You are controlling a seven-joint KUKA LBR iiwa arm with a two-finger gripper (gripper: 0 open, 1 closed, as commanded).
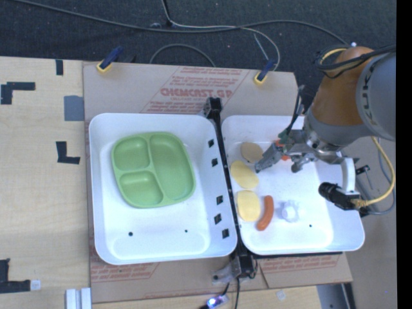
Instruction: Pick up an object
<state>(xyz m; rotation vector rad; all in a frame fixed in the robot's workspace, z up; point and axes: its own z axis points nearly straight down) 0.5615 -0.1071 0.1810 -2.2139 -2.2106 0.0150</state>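
From the camera view I see my gripper (pixel 278 154) hanging over the right bin (pixel 322 240), in its upper middle part, with the arm (pixel 347 102) coming in from the right. Whether it is released or clenched I cannot tell; nothing shows in its grasp.

The things I could pick lie to the left of and below the gripper, along the bin's left side. Nearest is a tan rounded piece (pixel 251 152), just beside the gripper on its left. Below that sits a pale yellow round piece (pixel 244 174), touching or nearly touching the tan one. Further down is a second yellow piece (pixel 248 205), and right against it an orange sausage-shaped piece (pixel 266 212), whose long axis runs roughly top to bottom in the view, tilted slightly. A small clear or whitish object (pixel 289 210) rests just right of the sausage; it is hard to make out.

I judge the tan piece the shortest reach: a small shift left. The divider (pixel 222 172) between the bins stands close on its far side, and the yellow piece crowds it from below, so fingers may catch either.

The left bin (pixel 103 192) bears a green sectioned plate (pixel 153 169), well apart from my gripper.
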